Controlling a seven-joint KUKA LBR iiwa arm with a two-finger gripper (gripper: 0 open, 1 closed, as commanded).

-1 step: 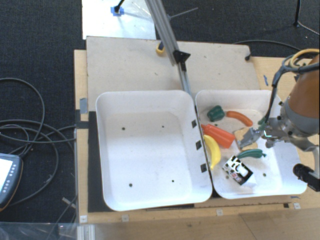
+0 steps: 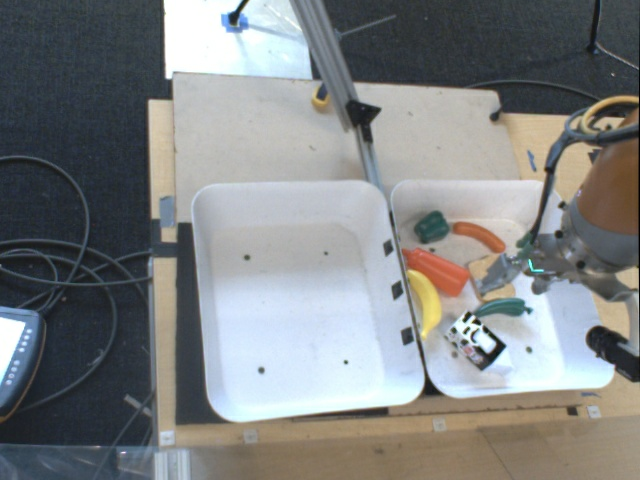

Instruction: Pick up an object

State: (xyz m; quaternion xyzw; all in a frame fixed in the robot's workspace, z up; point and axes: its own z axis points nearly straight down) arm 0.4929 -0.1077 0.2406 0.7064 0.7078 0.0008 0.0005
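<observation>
Over the right bin, the gripper has its fingers spread, grasping nothing, just above a tan piece beside the orange carrot (crowded neighbours), so closing may nudge the green-handled tool or miss altogether.

Both bins, left and right, look like smooth white plastic with a dull sheen. The bench top reads as matt, pale board, scuffed in places. The banana appears to be glossy yellow plastic; the orange-red carrot-shaped toy and the dark green piece look smooth and plastic too. The slanting pole shows brushed grey metal. The gripper looks metallic, with a satin finish. The floor is dark, rough carpet.
</observation>
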